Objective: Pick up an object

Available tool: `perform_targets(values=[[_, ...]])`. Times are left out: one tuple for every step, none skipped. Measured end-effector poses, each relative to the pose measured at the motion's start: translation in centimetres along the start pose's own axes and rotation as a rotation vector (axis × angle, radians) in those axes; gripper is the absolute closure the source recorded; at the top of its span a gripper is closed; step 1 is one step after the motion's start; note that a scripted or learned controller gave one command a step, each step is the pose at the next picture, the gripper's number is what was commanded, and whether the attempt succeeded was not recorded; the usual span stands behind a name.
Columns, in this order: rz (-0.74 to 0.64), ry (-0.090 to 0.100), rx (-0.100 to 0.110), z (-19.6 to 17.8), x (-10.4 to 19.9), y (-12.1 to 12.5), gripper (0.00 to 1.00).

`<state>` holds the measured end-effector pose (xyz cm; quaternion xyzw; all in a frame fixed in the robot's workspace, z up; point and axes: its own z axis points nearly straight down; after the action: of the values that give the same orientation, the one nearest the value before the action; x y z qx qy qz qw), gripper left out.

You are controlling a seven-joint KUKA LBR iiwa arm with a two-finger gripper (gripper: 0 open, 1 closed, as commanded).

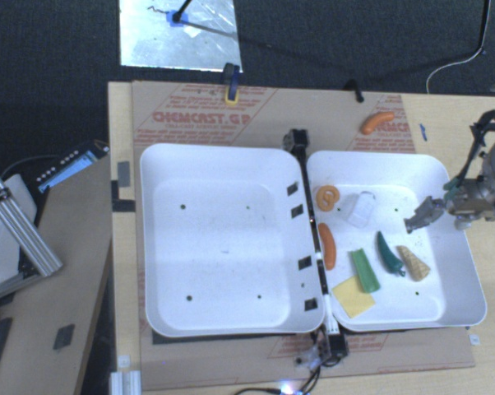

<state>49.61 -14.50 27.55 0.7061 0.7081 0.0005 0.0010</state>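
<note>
Poised low over the right bin with the claw grasping nothing, grip state impossible to tell, probably lining up on the toys just near of it, the dark green pepper and tan cone.

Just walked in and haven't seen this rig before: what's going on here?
A grey robot arm reaches in from the right, its gripper hovering over the right bin with nothing visibly held. Below it lie a tan wedge, a dark green piece, a green block, a yellow square and a sausage.
</note>
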Motion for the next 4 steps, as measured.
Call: perform_targets(values=[[-0.003, 0.000, -0.003, -1.1, 0.0, 0.1, 1.00], [-0.006, -0.002, -0.016, -14.0, 2.4, 2.1, 1.00], [-0.005, -0.001, -0.014, -26.8, 4.4, -1.0, 1.00], [-0.002, 0.000, -0.001, -26.0, 5.8, -0.9, 1.00]])
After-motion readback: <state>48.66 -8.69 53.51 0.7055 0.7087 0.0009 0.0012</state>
